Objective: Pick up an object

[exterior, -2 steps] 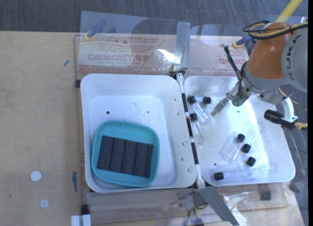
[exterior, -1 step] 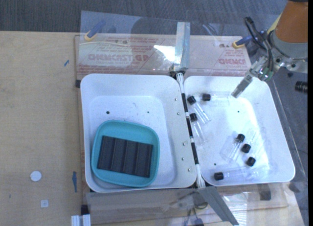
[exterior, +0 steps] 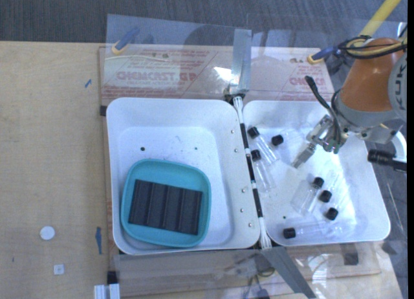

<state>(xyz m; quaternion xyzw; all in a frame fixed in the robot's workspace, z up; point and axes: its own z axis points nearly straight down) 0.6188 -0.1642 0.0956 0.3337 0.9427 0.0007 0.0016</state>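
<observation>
The gripper [exterior: 309, 152] is hanging over the upper middle of the right bin [exterior: 372, 191], reaching in from three o'clock on the grey arm [exterior: 369, 87]; its thin fingers [exterior: 303, 157] are slanting down toward seven o'clock, and nothing is showing between them, though whether they are parted or together is too small to tell. Clear vials with black caps are lying scattered flat on this bin's floor, probably tipped in loose so a grasp can be tried anywhere. The nearest likely target, a vial [exterior: 306, 193], is lying at six o'clock from the fingertips, near but not touching. Another vial [exterior: 261, 162] is lying at nine o'clock by the divider. In the left bin [exterior: 123, 123] a teal tray [exterior: 137, 178] is sitting, holding a dark ribbed block [exterior: 165, 207].
</observation>
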